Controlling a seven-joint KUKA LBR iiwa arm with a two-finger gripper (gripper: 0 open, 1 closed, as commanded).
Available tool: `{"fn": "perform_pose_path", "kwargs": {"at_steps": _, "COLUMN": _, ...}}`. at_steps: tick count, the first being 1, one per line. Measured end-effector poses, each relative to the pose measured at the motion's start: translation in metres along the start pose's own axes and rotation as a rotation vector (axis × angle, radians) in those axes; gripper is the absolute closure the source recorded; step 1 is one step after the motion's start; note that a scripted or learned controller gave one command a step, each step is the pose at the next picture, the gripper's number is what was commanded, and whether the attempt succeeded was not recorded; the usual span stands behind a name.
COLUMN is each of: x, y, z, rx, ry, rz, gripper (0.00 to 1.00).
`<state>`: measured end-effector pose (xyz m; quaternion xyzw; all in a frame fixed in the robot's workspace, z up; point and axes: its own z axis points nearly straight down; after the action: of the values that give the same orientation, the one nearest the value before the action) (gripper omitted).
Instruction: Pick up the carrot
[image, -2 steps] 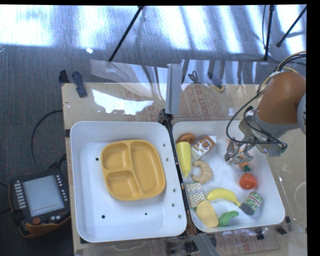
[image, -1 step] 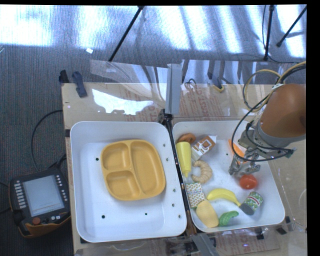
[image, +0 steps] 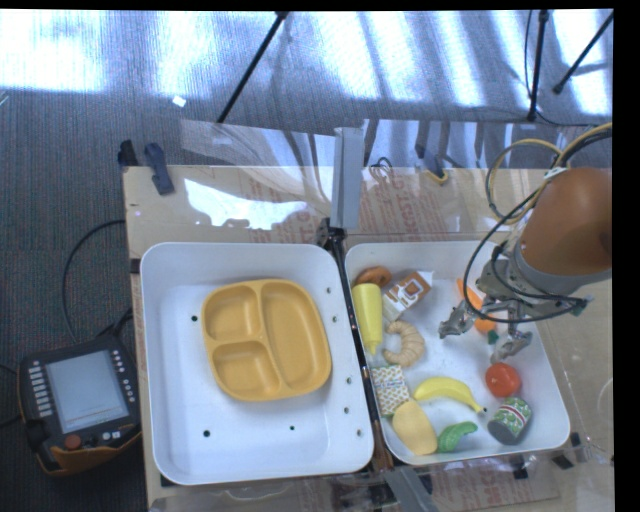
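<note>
Hovering open, claw (image: 484, 334) straddles the carrot (image: 477, 305) — right bin (image: 556, 402).

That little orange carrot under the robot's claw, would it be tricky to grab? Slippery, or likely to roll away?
Probably somewhat tricky. The carrot looks like smooth toy plastic, so it may slip between the fingers of the gripper. Its rounded shape suggests it could roll if nudged. It lies close to the right bin's far wall, which might stop it. It's likely stiff and light.

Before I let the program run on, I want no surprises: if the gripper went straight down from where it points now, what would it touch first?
Probably the carrot, the orange piece lying right under the gripper in the right bin. Depth is hard to judge from above; bare bin floor is possible.
</note>
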<state>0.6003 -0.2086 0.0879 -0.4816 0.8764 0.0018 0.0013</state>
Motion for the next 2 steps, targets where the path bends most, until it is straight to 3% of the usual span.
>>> {"fn": "perform_pose_path", "kwargs": {"at_steps": 1, "x": -0.0026, "y": -0.0002, "z": -0.0106, "rx": 0.001, "ry": -0.004, "rz": 0.000, "gripper": 1.00}}
{"fn": "perform_pose_path", "kwargs": {"at_steps": 2, "x": -0.0025, "y": 0.0001, "z": -0.0100, "rx": 0.000, "ry": -0.004, "rz": 0.001, "gripper": 0.00}}
